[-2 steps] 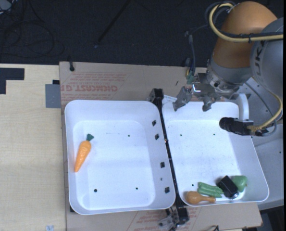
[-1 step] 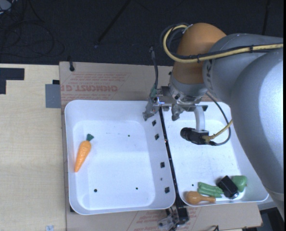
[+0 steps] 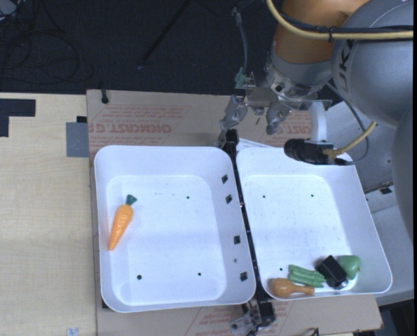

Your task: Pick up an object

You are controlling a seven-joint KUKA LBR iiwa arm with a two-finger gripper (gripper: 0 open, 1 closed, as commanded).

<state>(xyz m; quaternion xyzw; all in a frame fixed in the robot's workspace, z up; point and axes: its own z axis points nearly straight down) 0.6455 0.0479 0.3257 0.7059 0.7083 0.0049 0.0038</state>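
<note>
Grey rounded arm [image 3: 376, 47] with an orange band [image 3: 313, 19], a yellow cable looped around it, and a metallic two-finger gripper [image 3: 254, 121].

The tool [image 3: 254, 121] is hanging open and holding nothing above the far edge where the two bins meet. A toy carrot [image 3: 120, 222] is lying in the left bin [image 3: 166, 161]. A green piece [image 3: 306, 276], a black block [image 3: 331, 271] and an orange piece [image 3: 289, 288] are crowding the right bin's [image 3: 299, 168] near corner.
</note>
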